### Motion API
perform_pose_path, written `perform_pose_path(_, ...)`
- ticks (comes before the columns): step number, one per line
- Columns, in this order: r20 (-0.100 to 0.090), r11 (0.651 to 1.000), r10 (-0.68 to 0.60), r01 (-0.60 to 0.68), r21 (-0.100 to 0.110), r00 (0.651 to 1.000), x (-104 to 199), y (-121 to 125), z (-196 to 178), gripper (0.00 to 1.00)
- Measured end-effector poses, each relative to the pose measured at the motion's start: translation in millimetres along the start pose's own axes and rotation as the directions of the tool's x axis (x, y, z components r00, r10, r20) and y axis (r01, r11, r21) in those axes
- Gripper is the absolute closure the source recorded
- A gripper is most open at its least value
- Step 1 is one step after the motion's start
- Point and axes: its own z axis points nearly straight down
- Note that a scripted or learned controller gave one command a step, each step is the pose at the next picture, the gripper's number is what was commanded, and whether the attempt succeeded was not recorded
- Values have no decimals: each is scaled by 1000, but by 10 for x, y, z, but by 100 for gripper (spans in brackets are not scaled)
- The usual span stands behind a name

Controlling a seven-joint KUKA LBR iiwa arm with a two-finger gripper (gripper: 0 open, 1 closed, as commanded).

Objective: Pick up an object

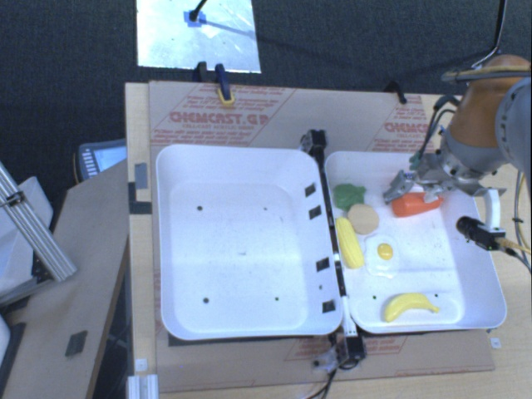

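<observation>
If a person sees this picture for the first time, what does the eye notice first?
Probably the cluster of colourful toy foods in the right white bin: an orange carrot-like piece, a yellow banana, a yellow corn cob and a fried egg. The grey arm's end effector sits right at the orange piece.

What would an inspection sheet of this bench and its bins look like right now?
Surface: two white bins, left bin, right bin, on a brown board.
Job's things: in the right bin, orange carrot, green piece, tan round piece, corn cob, fried egg, banana.
Clutter: nothing seen.
Grippers: end effector at the carrot; grip unclear.
Cables: black cable above the arm.
Surroundings: shiny sheet, dark floor.
</observation>
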Motion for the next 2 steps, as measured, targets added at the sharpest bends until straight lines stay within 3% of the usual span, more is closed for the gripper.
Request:
perform_pose_path(1, 8, 1000, 9, -9, -16, 1000, -441, -282, -2034, 0)
perform_pose_path(2, 5, 1000, 0, 0, -16, 1000, -104, -88, -4158, 0)
